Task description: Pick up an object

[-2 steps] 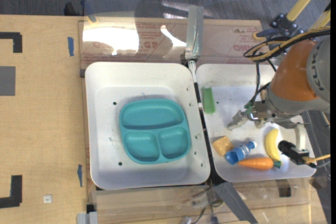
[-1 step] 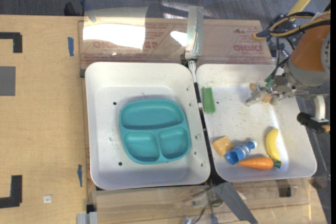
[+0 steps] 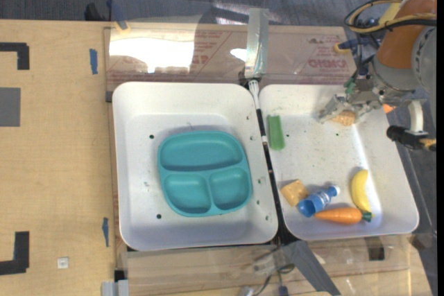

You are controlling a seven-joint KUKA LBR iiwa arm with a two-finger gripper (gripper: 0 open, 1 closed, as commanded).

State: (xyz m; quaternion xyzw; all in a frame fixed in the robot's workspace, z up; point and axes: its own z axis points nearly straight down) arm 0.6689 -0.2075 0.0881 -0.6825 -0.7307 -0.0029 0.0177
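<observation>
I take the right-hand shallow white plastic bin (image 3: 388, 215) as my landmark. The grey arm with its orange band (image 3: 408, 31) comes in over that bin's far right corner, and its two-finger gripper (image 3: 350, 106) sits low at the bin's far edge. A small tan, bread-like lump (image 3: 344, 118) lies right at the fingertips, touching or nearly so; I cannot tell from here whether the fingers are apart or closed, or whether they have the lump between them.

Along the bin's left wall, towards the far end, lies a green stick-shaped piece (image 3: 275, 132). At the near end I see a cluster: an orange-yellow wedge-shaped block (image 3: 293, 191) nearest the left wall, a blue plastic bottle with a pale cap (image 3: 318, 200) just beside it, an orange toy carrot (image 3: 339, 215) along the near wall touching the bottle, and a yellow toy banana (image 3: 359, 190) by the right wall.

Left of my landmark, the second white bin (image 3: 132, 170) holds a teal three-compartment plate (image 3: 204, 172).
</observation>
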